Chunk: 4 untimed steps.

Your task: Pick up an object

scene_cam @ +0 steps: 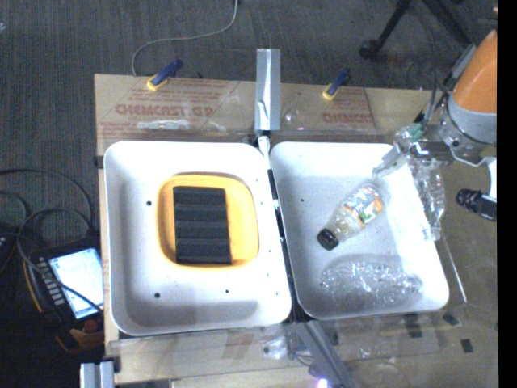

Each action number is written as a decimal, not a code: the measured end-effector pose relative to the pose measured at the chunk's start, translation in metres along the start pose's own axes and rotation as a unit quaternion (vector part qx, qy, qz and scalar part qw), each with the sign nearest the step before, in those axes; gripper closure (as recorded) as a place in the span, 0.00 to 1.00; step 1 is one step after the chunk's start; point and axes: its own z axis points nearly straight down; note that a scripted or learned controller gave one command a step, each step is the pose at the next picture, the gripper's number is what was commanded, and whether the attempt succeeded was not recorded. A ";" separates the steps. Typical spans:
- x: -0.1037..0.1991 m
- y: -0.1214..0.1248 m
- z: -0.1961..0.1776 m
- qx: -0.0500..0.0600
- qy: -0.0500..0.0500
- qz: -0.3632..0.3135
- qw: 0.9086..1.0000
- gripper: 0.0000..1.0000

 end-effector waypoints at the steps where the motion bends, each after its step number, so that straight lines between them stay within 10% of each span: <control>1: 0.004 -0.007 0.115 -0.005 -0.002 -0.047 0.999 0.00; 2: -0.004 -0.047 0.117 -0.020 -0.004 -0.091 0.996 0.00; 3: -0.002 -0.045 0.109 -0.022 -0.002 -0.092 0.996 1.00; 4: 0.062 -0.019 0.043 -0.001 -0.001 -0.041 0.999 1.00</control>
